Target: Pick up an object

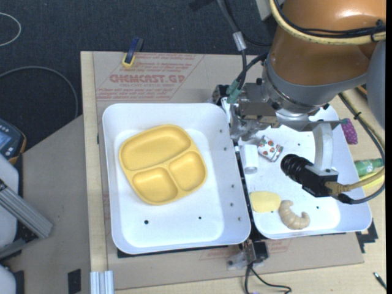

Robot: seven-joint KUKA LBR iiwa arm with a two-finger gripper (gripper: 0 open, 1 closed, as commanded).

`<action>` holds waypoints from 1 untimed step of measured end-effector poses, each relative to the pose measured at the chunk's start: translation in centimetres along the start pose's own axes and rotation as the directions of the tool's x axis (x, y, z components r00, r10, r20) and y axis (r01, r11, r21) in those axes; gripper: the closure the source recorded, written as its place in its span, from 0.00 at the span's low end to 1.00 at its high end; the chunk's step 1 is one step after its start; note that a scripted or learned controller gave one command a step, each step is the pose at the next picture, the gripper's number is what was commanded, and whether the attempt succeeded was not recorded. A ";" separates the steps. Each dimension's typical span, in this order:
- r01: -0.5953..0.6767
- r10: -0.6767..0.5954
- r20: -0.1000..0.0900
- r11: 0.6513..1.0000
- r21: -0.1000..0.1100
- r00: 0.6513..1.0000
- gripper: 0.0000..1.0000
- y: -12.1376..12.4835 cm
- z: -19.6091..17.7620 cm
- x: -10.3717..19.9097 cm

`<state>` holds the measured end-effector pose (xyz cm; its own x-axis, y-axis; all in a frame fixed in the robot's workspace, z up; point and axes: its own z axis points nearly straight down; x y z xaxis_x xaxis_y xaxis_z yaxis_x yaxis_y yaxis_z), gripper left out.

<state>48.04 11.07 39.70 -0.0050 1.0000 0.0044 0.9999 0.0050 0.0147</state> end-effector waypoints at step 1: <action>0.001 -0.001 0.003 1.000 0.011 1.000 1.00 -0.1 -0.3 4.8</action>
<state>47.93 15.83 40.05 -0.0061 1.0000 0.0017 1.0000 0.0061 0.0040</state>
